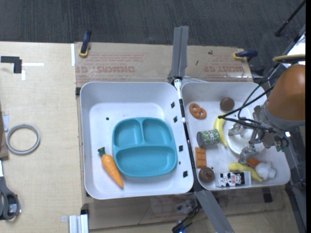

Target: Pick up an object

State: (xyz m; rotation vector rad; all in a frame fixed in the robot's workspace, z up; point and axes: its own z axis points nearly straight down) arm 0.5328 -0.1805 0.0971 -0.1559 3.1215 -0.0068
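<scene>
The arm reaches in from the right, its gripper (248,152) low in the right bin (211,89) just above the near banana (241,168); whether the claw is apart or together, I cannot tell. Left of it lies a green can (208,138). A carrot (111,168) rests beside the blue tray (144,146) in the left bin (92,140).

Red print on the cardboard (146,62) is unreadable.
</scene>
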